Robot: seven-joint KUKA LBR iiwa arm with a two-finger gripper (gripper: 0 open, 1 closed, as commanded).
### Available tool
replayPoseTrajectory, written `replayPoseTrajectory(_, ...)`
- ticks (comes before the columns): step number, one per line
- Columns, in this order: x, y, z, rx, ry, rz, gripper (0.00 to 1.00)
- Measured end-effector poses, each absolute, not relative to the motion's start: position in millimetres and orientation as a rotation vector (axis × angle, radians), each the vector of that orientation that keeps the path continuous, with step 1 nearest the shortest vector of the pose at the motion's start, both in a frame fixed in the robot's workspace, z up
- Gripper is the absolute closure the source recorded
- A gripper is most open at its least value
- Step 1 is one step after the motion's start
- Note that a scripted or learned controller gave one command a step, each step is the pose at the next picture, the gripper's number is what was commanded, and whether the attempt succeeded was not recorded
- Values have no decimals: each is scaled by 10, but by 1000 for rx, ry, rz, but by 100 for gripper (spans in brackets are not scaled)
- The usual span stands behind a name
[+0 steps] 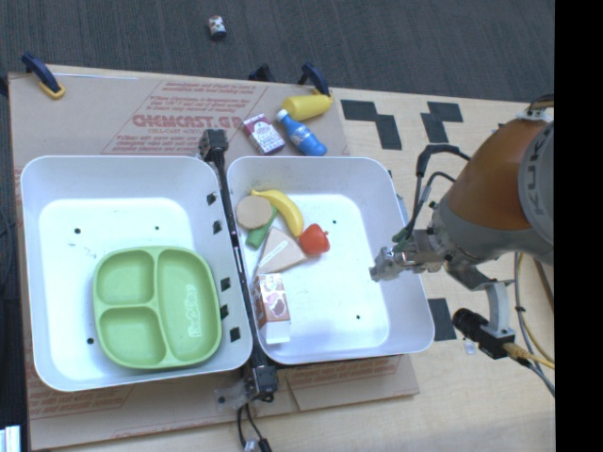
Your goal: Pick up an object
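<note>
The right bin holds a yellow banana, a round tan cookie-like piece, a red pepper-like toy, a pale wedge, a green bit and a brown-and-white packet, all along its left side. My gripper hangs over the bin's right edge, well right of these objects. Nothing shows between its fingers.
The left bin holds a green three-compartment tray. Behind the bins on the cardboard lie a yellow bottle, a blue bottle and a small dark box. The arm's grey and orange body fills the right.
</note>
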State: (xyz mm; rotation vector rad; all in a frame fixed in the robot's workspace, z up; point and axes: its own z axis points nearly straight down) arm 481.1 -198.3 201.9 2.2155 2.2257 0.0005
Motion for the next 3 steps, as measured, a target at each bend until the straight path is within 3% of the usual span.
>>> replayPoseTrajectory(3, 4772, -1891, 2038, 2215, 2227, 1, 100)
